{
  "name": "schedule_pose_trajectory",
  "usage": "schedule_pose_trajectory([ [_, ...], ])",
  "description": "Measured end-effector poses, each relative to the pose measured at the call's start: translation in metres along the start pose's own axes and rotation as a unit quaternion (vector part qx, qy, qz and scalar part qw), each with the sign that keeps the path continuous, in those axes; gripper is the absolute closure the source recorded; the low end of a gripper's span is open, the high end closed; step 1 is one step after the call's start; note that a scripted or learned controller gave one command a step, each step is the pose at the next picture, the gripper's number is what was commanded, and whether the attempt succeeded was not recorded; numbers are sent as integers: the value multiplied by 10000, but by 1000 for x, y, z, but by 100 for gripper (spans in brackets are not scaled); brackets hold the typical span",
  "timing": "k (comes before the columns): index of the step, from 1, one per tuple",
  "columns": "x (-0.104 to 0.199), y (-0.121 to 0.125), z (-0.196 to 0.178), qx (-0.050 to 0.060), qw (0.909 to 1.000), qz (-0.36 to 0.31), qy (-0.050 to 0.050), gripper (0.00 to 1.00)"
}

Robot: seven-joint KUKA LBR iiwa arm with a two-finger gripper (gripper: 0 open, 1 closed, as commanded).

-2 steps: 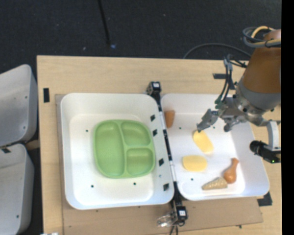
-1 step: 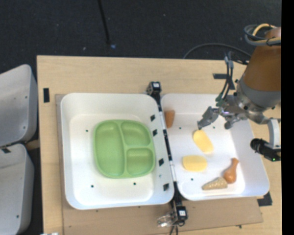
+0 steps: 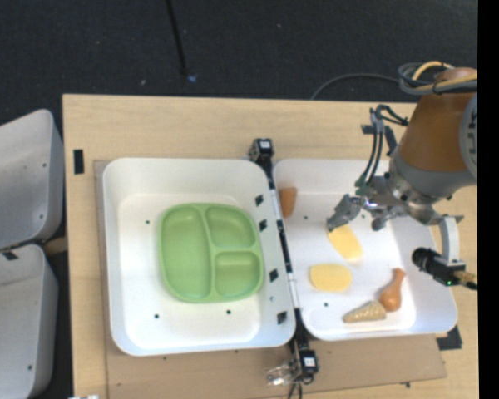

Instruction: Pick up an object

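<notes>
I see the gripper (image 3: pixel 359 210) over the right bin (image 3: pixel 316 322), fingers spread, nothing between them | nearest target: yellow wedge (image 3: pixel 345 243) just below the tips, long axis slanting down-right | count: two yellow pieces, second (image 3: pixel 330 278) lower; one cone (image 3: pixel 363 312); one drumstick (image 3: pixel 392 290); one orange piece (image 3: pixel 288 200); green tray (image 3: pixel 209 251) in left bin (image 3: pixel 125 322).
</notes>
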State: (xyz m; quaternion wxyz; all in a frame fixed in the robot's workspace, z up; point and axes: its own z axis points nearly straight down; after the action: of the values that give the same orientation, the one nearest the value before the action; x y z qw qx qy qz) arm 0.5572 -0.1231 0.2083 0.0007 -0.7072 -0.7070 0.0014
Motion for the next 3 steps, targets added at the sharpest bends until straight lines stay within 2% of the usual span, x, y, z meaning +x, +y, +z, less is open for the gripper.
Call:
schedule_pose_trajectory([
  [2, -7, 5, 109, -15, 10000, 10, -5, 0],
  [3, -8, 6, 96, -41, 10000, 45, -5, 100],
])
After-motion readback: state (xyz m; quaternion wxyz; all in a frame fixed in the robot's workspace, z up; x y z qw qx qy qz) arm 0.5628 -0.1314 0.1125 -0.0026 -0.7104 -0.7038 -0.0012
